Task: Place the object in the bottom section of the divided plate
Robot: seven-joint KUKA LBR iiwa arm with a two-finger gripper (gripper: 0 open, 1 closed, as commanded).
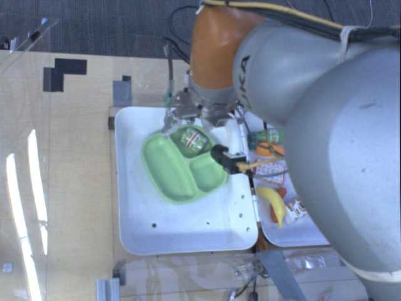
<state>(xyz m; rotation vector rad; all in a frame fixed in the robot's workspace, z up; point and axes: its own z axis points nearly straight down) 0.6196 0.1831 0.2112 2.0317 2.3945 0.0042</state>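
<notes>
The gripper hovers over the green divided plate; can't tell its grip, and a green-labelled can sits right beneath it.

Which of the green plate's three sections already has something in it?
The small upper section of the divided plate, right under the gripper, holds a green-and-white packet with a red mark. The long left section and the small lower-right one show bare green.
</notes>
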